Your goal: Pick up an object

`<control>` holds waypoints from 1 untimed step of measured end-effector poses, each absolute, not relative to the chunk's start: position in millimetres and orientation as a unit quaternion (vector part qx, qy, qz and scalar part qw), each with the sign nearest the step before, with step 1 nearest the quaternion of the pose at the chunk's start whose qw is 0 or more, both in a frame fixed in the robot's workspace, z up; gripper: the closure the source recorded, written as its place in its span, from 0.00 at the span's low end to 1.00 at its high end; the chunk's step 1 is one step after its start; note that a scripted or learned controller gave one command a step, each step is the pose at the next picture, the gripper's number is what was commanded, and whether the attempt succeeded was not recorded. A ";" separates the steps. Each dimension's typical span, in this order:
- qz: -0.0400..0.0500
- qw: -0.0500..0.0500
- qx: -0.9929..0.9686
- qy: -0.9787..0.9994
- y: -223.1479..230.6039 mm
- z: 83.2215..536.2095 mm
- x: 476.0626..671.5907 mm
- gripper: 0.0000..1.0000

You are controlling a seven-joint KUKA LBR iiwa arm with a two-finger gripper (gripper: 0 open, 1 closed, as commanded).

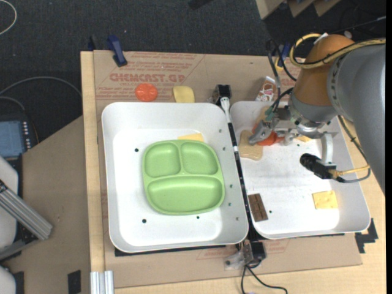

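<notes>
Reaching into the right bin (343, 222), gripper (264, 133) low over a red object (268, 139)

Finger state unreadable; the red thing (long axis roughly left-right) lies near the bin's upper-left corner, touching a tan piece (249, 150)

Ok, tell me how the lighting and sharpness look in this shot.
Camera view: even, soft light; the green tray and left bin read sharp with faint shadows. The gripper area is cluttered and slightly soft; the grey arm at right is near and blurred.
</notes>
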State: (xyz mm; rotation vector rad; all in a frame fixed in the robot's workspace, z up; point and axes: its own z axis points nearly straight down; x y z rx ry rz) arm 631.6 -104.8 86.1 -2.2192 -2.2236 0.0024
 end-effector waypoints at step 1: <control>0.020 0.022 -0.711 -0.703 -106.8 81.4 655.8 0.00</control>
